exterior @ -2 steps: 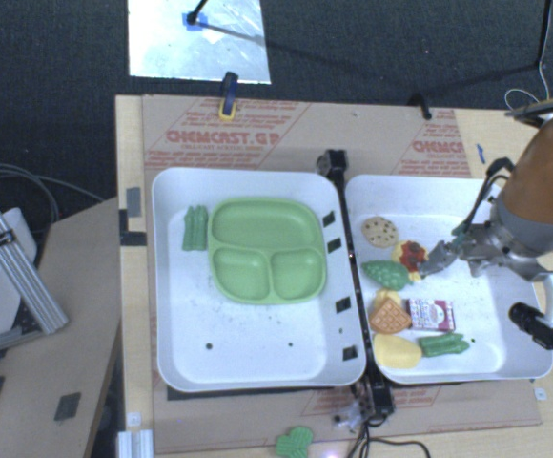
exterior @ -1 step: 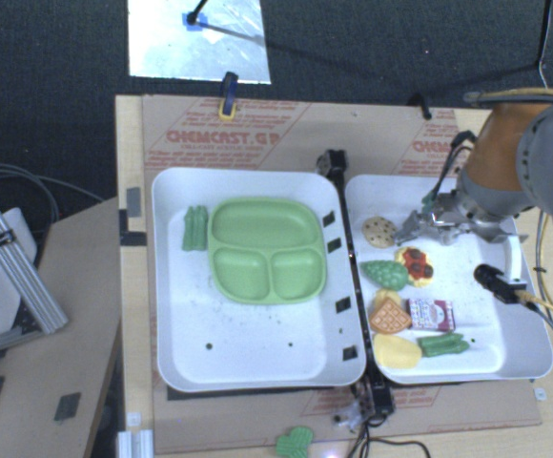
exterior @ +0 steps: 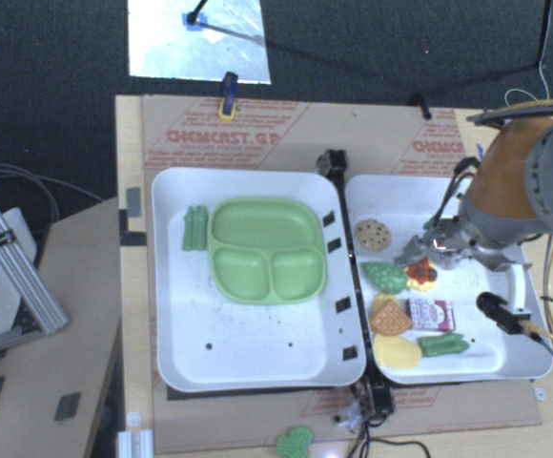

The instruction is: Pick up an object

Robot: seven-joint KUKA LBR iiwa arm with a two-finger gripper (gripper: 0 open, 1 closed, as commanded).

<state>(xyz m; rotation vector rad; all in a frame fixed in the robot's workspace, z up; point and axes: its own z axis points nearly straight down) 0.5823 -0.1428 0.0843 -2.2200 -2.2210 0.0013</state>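
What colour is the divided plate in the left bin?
Light green; the divided three-compartment plastic plate shows best in the camera view.

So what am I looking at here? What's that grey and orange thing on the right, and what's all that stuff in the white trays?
One camera looks down at a slant on a bench. The grey and orange thing is a robot arm, reaching in from the right. Its pincer hovers over the right bin, which holds toy food: a cookie, a green leafy piece, a red piece, a waffle, a small box and a yellow piece. The left bin holds a green divided plate. I can't tell whether anything is held.
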